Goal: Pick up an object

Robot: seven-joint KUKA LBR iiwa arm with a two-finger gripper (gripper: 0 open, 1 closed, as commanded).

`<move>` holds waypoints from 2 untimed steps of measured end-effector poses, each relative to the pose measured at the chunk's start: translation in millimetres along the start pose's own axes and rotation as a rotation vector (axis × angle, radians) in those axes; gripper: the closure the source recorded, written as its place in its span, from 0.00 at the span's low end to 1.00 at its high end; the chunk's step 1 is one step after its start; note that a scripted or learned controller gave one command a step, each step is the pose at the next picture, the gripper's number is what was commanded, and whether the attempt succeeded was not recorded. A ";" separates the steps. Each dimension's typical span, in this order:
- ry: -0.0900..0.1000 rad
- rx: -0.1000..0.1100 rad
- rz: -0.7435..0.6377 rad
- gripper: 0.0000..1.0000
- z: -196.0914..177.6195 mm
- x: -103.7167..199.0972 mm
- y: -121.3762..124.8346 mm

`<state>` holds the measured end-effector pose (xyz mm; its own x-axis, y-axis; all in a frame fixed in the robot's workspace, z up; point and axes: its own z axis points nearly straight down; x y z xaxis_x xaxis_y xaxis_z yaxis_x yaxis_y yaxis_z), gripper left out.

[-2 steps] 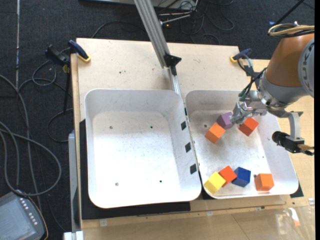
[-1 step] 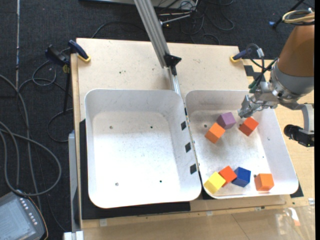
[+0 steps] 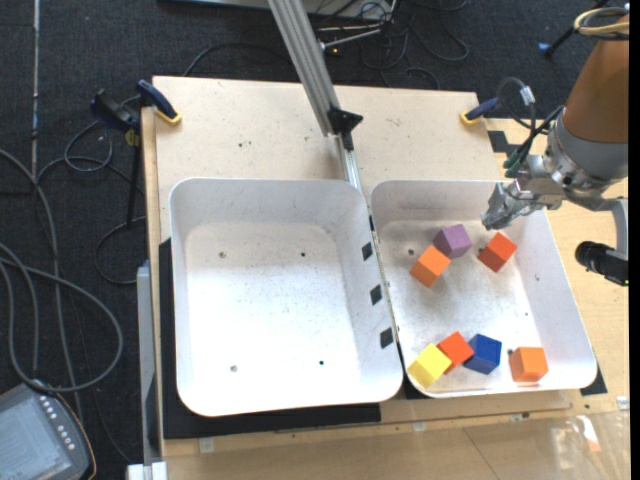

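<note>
The gripper (image 3: 499, 219) hangs over the right bin (image 3: 560, 308) near its far edge, just above a red-orange block (image 3: 497, 252); whether its claw is wide or narrow cannot be told. A purple block (image 3: 455, 239) and an orange block (image 3: 431, 265) lie just beside, while four more blocks sit along the near edge.

We see a pale speckled wooden bench (image 3: 260, 128) bearing 2 shallow white plastic bins side by side: the left bin (image 3: 200, 268) and the right bin (image 3: 560, 308), edges touching near the middle.
</note>
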<state>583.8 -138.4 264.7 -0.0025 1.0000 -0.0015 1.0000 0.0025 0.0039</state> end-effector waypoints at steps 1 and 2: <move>0.003 0.004 -0.004 1.00 1.6 44.3 -2.6; 0.003 0.005 -0.006 1.00 18.5 98.3 1.6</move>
<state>585.2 -40.1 246.1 -0.0085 1.0000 0.0017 1.0000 0.0085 -0.0014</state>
